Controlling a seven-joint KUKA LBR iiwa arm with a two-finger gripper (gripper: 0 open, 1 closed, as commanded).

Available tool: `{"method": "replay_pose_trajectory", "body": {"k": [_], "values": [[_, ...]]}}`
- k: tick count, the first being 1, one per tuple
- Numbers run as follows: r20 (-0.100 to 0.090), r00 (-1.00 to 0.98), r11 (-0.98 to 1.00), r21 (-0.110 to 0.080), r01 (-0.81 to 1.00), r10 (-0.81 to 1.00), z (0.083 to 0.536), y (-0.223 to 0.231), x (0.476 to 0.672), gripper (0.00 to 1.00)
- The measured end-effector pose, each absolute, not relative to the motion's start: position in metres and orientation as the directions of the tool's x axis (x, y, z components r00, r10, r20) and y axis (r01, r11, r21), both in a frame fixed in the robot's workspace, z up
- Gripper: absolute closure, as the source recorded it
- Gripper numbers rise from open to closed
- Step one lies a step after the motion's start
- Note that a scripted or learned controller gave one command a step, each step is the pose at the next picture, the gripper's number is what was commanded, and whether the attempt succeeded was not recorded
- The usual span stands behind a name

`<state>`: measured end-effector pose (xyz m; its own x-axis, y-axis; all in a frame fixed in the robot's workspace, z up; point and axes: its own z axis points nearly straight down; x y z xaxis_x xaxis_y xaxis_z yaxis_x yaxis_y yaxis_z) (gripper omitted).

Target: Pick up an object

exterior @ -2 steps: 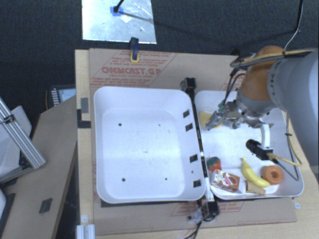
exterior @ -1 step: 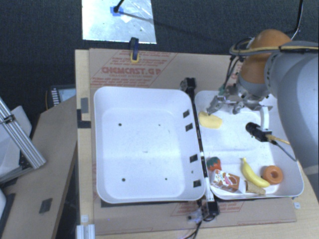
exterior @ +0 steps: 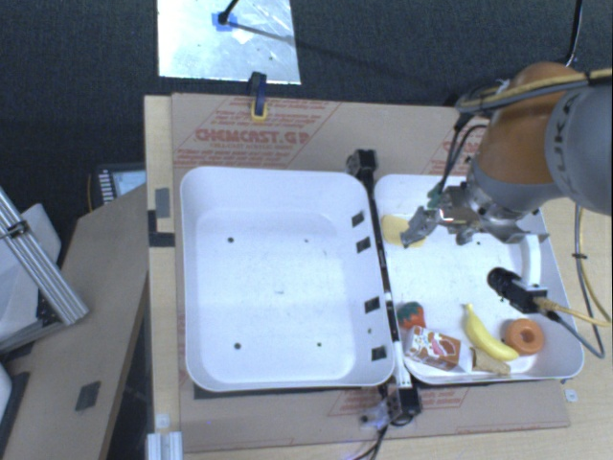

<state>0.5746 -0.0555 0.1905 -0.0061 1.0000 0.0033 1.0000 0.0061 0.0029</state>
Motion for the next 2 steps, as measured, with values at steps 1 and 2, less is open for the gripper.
{"method": "replay_pose_trajectory", "body": {"k": [1,2], "values": [[0.002,-0.009,0.009,0.002,1.000,1.000,0.185,-0.016,0.590,0.00],[0.000,-0.011,0.011,0.008,1.000,1.000,0.185,0.041,0.661,0.00]]}}
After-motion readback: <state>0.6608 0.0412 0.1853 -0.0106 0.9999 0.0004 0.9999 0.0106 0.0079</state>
